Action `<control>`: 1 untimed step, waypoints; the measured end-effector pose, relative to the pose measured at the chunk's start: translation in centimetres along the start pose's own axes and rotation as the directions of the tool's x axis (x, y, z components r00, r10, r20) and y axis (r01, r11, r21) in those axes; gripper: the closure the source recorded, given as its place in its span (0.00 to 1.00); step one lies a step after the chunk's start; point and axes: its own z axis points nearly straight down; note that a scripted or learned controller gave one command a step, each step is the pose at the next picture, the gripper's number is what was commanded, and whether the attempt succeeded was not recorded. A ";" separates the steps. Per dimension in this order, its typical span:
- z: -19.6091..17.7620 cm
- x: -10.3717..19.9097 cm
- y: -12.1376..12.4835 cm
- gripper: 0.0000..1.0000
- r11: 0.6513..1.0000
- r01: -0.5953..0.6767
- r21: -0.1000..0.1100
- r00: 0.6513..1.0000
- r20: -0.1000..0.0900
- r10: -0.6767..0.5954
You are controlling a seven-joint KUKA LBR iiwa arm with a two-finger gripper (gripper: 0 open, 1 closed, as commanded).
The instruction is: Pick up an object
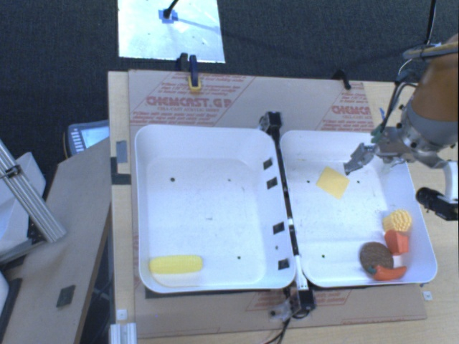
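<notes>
step: approach, nothing grabbed yet | gripper (356, 161) hangs in the right bin (315, 267), can't tell if it's spread or pinched | yellow wedge (333, 183) just beside its tip | next: you'd want to center over it and drop

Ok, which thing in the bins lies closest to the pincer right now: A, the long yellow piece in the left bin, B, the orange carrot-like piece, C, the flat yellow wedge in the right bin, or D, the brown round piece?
C: the pincer hangs just up and right of the flat yellow wedge in the right bin.
</notes>
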 end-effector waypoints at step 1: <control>-4.4 -6.5 -5.4 0.00 1.000 -0.009 -0.003 1.000 0.004 0.009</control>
